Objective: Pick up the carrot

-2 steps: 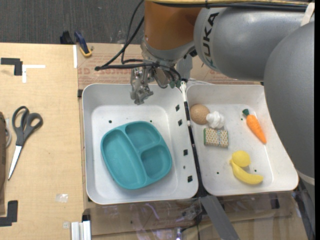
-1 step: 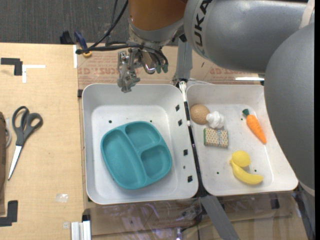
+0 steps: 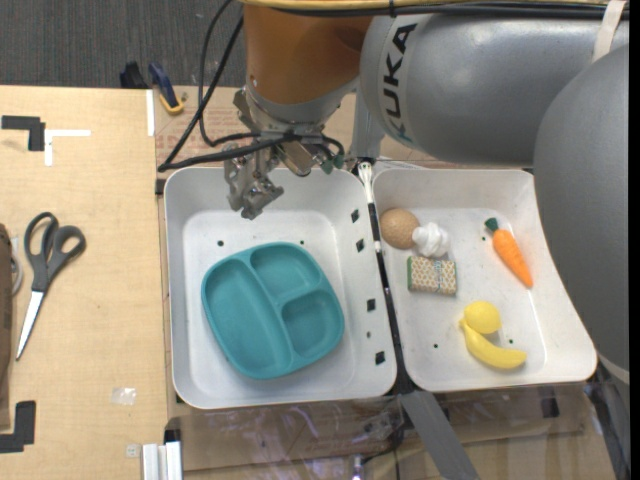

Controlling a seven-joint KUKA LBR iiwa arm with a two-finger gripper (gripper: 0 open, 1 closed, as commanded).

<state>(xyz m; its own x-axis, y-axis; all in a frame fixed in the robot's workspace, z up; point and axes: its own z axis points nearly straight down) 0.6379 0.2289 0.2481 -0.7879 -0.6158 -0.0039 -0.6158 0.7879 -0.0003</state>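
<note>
The carrot is seen in the right bin, near its far right wall, well apart from the gripper, which hangs over the far edge of the left bin. Its long axis runs diagonally: green top toward the far left, tip toward the near right. A brown egg, a white garlic bulb, a patterned block and a banana lie to its left (none touching it). A teal plate fills the left bin; scissors lie on the desk. Whether the jaws are released or clenched cannot be told.
</note>
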